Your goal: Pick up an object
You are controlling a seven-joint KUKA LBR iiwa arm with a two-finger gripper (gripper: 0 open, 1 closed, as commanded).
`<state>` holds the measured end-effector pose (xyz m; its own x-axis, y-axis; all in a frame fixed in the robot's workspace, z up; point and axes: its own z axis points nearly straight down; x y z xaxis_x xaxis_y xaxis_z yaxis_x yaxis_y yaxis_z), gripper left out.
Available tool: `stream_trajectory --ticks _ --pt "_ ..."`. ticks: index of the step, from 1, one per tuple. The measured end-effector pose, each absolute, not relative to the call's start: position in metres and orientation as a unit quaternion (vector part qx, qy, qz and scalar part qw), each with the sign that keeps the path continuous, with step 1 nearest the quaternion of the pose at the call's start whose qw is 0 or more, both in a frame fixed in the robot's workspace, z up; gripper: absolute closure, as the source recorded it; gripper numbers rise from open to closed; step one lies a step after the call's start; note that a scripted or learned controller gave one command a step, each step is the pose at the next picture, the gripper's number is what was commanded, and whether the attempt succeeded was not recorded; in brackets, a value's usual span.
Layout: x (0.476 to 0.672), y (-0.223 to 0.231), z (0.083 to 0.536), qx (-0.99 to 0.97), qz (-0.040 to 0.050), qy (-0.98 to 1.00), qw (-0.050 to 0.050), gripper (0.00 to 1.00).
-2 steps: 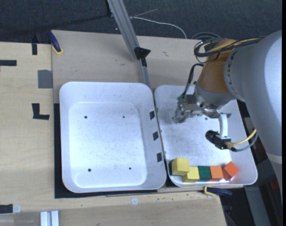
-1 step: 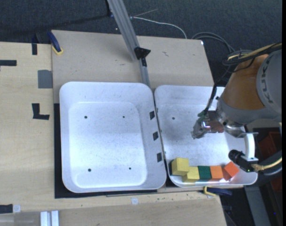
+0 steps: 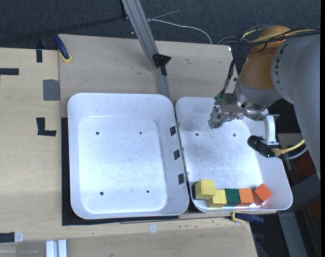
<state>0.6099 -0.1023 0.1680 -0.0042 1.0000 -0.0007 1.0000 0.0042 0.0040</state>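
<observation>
The arm (image 3: pixel 280 63) reaches over the right bin (image 3: pixel 226 154), beside the left bin (image 3: pixel 122 154). Its gripper (image 3: pixel 218 116) hangs above that bin's far edge; how its hand is set I cannot tell. Along the near edge, toward the near right corner, lie blocks in a row: yellow (image 3: pixel 205 189), what looks like a second yellow (image 3: pixel 219 198), green (image 3: pixel 233 196), orange (image 3: pixel 246 196), red-orange (image 3: pixel 262 193).

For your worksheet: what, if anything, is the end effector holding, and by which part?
Nothing visible: the end effector hangs over the right bin, far from the blocks.
</observation>
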Motion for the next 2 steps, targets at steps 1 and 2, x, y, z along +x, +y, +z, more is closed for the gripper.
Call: stream_trajectory --ticks 1,2 --pt "0.561 -0.138 0.090 0.709 -0.0009 0.706 -0.001 1.00" --pt "0.584 -0.111 0.102 0.705 0.0001 0.709 0.000 1.00"
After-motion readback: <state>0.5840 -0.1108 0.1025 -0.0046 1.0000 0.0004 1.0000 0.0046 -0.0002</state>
